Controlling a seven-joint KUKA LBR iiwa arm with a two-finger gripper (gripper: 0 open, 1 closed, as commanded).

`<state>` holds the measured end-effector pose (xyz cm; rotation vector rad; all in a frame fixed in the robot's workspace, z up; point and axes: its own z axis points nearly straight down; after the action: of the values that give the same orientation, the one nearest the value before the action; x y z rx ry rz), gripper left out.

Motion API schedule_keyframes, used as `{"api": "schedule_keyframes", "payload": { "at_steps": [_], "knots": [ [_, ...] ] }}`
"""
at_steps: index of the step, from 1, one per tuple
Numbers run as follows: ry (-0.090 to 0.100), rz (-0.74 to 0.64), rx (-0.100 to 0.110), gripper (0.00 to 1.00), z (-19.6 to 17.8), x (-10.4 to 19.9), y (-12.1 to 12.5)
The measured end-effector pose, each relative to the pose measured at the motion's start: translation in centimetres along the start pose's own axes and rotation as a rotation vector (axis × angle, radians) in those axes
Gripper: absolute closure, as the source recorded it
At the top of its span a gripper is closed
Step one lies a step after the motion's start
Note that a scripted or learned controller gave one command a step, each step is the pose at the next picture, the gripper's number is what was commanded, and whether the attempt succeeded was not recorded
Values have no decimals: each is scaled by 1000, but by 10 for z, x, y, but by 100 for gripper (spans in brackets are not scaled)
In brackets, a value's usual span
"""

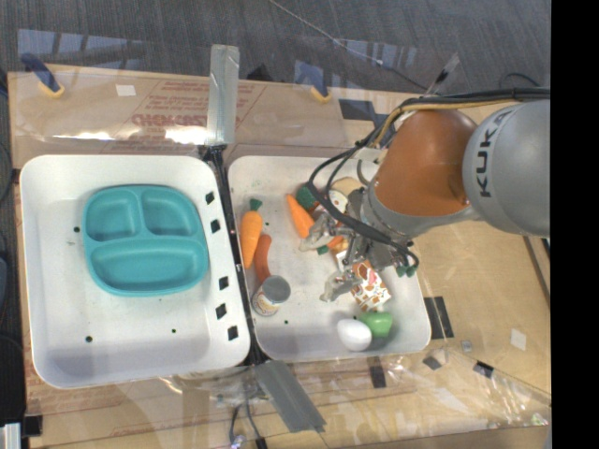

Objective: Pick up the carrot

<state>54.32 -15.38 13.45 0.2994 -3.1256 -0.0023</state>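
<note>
Two carrots lie in the right bin point(281, 340). One orange carrot point(251, 235) rests lengthwise near the bin's left wall. A second carrot point(299, 216), with a green top pointing to the back, lies tilted in the bin's middle. My gripper point(339, 255) hangs low over the bin just right of this second carrot, under the orange wrist band point(426, 162). The wrist and cables hide much of the gripper. No carrot shows between its parts.
A red-orange sausage-shaped item point(263, 255) touches the left carrot, and a small tin point(272, 294) stands in front of it. A patterned packet point(371, 288), a white egg point(354, 333) and a green item point(379, 324) sit at the front right. A teal divided plate point(145, 238) lies in the left bin point(56, 344).
</note>
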Motion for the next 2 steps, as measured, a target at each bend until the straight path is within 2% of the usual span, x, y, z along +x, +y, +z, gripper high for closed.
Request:
{"api": "schedule_keyframes", "payload": {
  "at_steps": [1,2],
  "knots": [
    [1,-30,-1,0,45,-30,-11],
    [-1,-33,0,100,35,-32,-10]
  ]
}}
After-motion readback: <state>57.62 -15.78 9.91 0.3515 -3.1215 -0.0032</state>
